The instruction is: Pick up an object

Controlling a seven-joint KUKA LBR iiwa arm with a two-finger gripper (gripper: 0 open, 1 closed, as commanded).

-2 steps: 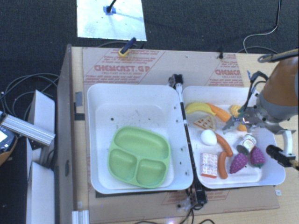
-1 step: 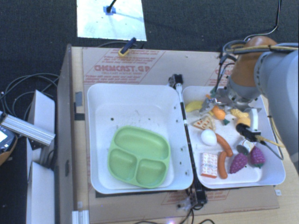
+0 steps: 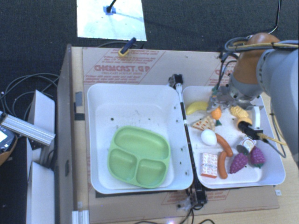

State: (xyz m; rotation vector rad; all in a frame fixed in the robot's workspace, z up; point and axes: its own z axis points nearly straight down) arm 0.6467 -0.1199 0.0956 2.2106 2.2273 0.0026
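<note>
Nearest the camera, a wafer point(image 3: 209, 164) and sausage point(image 3: 223, 164) lie at the right bin's point(image 3: 275, 174) front. Further back, the end effector point(image 3: 217, 101) hangs low over that bin's rear; whether it is spread or pinching, I cannot tell. Just beside it, frontward, sits a small orange point(image 3: 216, 114), with the banana point(image 3: 196, 107) to its left, long axis across the bin.

Two white bins point(image 3: 96, 125), one green tray point(image 3: 138, 156), two sausages point(image 3: 224, 145), two grape bunches point(image 3: 238, 163), one egg point(image 3: 208, 137), one banana point(image 3: 196, 107).
</note>
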